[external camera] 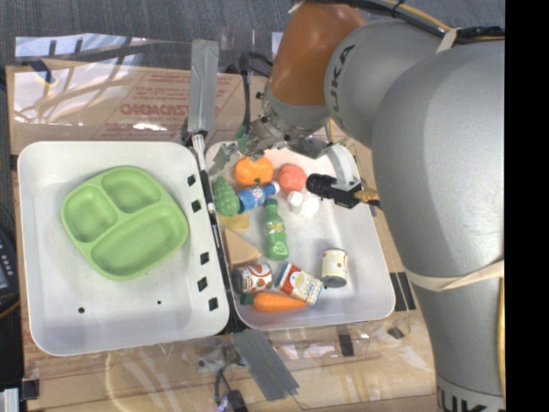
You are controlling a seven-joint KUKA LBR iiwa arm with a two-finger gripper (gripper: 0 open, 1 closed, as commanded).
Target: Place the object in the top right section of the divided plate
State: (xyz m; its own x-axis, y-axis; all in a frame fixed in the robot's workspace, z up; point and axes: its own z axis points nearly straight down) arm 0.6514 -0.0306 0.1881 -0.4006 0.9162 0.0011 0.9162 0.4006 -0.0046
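**Green plate bare in left bin, toys crowd right bin**

Green divided plate (pixel 124 221) sits in the left white bin (pixel 51 316), nothing in any of its three sections. Right white bin (pixel 373 290) holds the clutter: orange toy fruit (pixel 253 171) at 12 o'clock, pink ball (pixel 292 178) just beside it at its 3 o'clock, green grape bunch (pixel 226 197) at the bin's 10 o'clock, blue-and-white item (pixel 256 197) below the orange fruit, small white cube (pixel 297 200) below the pink ball. Green bottle (pixel 274 234) lies near centre. At 6 o'clock: carrot (pixel 276 301), red-label can (pixel 255 277), small red carton (pixel 300 283); white can (pixel 334 267) at 4 o'clock.

Arm comes in from 3 o'clock, orange band over the bin's far edge. Gripper (pixel 251 148) is down at the orange toy fruit, right above it; fingers too hidden under the wrist, can't tell if spread or pinching.
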